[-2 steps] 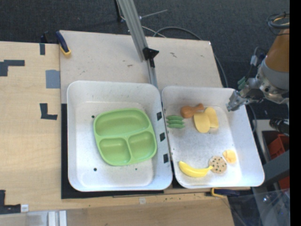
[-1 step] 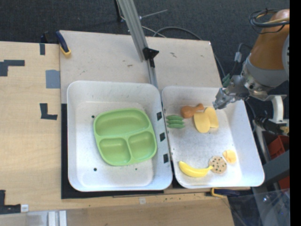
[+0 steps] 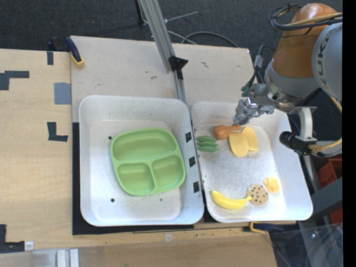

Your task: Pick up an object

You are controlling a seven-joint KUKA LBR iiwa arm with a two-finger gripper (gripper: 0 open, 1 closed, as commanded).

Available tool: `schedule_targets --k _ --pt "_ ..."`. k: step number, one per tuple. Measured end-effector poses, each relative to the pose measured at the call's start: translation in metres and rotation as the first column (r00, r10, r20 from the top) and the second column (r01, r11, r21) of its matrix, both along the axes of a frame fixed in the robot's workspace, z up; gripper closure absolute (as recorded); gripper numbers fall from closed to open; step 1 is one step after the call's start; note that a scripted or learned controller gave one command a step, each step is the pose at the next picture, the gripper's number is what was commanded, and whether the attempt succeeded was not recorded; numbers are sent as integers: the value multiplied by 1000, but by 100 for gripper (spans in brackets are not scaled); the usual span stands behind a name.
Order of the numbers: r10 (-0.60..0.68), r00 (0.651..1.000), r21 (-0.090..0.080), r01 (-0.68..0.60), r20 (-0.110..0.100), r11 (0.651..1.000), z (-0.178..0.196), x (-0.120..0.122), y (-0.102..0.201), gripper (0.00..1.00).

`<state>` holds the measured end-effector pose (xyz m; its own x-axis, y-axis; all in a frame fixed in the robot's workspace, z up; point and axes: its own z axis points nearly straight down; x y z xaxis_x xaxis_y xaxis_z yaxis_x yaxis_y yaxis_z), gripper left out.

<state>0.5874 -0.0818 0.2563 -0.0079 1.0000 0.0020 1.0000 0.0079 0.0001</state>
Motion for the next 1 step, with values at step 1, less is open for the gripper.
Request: schedule_targets --k 1 --pt "-2 1000 -1 2 -3 1000 -16 11 48 100"
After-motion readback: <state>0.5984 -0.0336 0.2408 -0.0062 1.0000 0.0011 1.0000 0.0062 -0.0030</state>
